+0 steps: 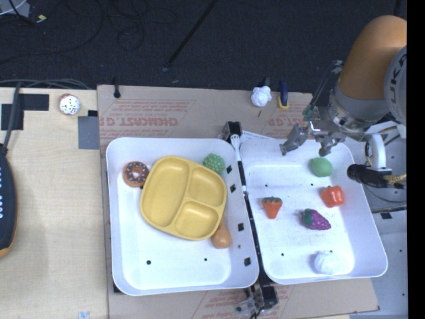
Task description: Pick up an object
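My gripper [311, 140] is hovering spread and empty over the right bin's [372, 244] far edge. The green ball [321, 167] is lying just beside it, slightly nearer the camera; round, so no long axis.

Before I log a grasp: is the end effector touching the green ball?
Apart. The camera view shows white bin floor between the end effector and the green ball.
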`<move>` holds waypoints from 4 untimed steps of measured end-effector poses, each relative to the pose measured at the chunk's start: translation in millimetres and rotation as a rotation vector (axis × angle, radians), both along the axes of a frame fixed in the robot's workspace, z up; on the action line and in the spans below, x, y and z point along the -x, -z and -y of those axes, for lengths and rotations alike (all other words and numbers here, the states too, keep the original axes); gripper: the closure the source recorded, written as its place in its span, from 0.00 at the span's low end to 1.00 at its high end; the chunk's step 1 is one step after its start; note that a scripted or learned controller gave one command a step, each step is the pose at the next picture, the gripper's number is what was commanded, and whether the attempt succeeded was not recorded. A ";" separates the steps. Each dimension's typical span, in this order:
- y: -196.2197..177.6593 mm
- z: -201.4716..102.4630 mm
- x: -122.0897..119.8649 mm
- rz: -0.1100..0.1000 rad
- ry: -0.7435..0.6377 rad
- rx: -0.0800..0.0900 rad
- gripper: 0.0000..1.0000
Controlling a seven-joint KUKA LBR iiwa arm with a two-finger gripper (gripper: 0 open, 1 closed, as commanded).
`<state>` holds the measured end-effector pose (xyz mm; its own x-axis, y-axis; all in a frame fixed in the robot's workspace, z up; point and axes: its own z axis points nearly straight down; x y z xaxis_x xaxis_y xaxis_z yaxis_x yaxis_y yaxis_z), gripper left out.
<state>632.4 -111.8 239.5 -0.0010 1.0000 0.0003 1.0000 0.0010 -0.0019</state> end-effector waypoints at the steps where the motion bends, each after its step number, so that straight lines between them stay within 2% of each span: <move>1: -10.0 0.2 -0.2 0.000 0.000 -0.001 1.00; 2: 9.9 -113.3 -4.8 -0.002 -0.008 -0.004 1.00; 3: -12.3 -189.1 6.8 0.001 -0.007 -0.003 1.00; 4: -11.1 -184.4 6.5 0.000 0.000 0.000 0.00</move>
